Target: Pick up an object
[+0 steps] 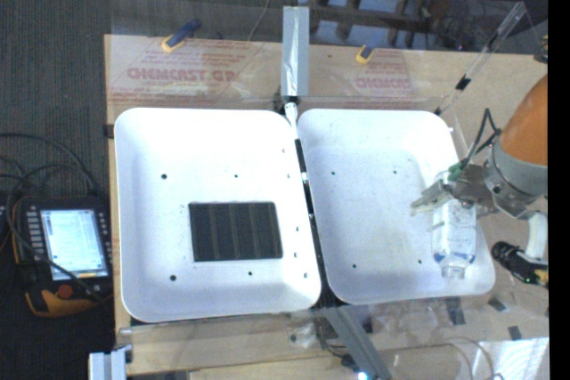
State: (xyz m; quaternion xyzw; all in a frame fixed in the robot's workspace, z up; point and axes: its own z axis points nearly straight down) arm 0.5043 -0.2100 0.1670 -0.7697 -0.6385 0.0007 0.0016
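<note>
One object: clear plastic bottle (pixel 452 238), lying at the right edge of the right bin (pixel 374 191).
Handling: likely light, slick, easily dented (looks empty).
Hold: across its middle.
Gripper (pixel 445 191): just above the bottle; fingers cannot tell.

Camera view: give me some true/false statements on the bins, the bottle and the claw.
1. A dark ribbed rectangular mat lies in the left bin. True.
2. A clear plastic bottle lies in the right bin. True.
3. The bottle sits beside the divider between the bins. False: it is near the right bin's right edge.
4. The claw hovers over the left bin. False: it is over the right bin, at the bottle's upper end.
</note>
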